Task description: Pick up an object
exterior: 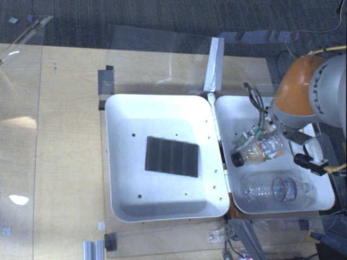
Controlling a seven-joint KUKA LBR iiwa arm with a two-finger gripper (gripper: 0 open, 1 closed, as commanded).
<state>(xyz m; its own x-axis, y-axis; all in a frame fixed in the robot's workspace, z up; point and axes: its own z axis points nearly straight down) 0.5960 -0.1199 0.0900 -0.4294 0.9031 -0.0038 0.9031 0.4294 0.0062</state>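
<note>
From the overhead camera view, my arm (pixel 312 91) reaches over the right bin (pixel 325 202), and my gripper (pixel 260 131) sits low against a small clear bottle with a dark cap (pixel 259 149) lying on its side near the bin's left wall. I cannot tell the state of my tool. A second clear bottle (pixel 276 189) lies just in front, toward the near rim. The left bin (pixel 116 145) holds a dark ribbed pad (pixel 172 156). I judge I am at the grasp itself; next comes a firm close and a straight lift.
</note>
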